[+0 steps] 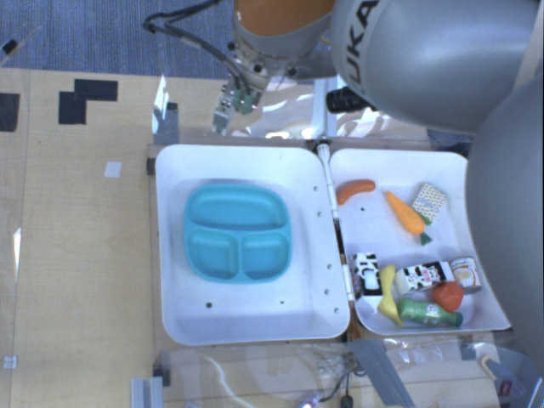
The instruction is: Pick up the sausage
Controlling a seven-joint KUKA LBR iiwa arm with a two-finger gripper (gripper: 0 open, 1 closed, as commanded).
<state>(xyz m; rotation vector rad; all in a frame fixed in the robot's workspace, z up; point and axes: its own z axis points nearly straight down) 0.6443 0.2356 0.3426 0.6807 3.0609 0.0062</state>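
Well apart: sausage (355, 190) in right bin (483, 228), gripper (231, 109) beyond bins.

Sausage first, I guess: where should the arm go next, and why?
Probably swing toward the right bin and come down over the sausage. It lies untouched near that bin's top left corner, apart from the carrot, while the gripper sits beyond the bins.

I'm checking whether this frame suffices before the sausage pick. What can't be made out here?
- Gripper: small and blurred above the bins; finger state unreadable.
- Right bin: its right rim hidden behind the arm.
- Small can: label too small to read.
- Sausage: fully visible, untouched.
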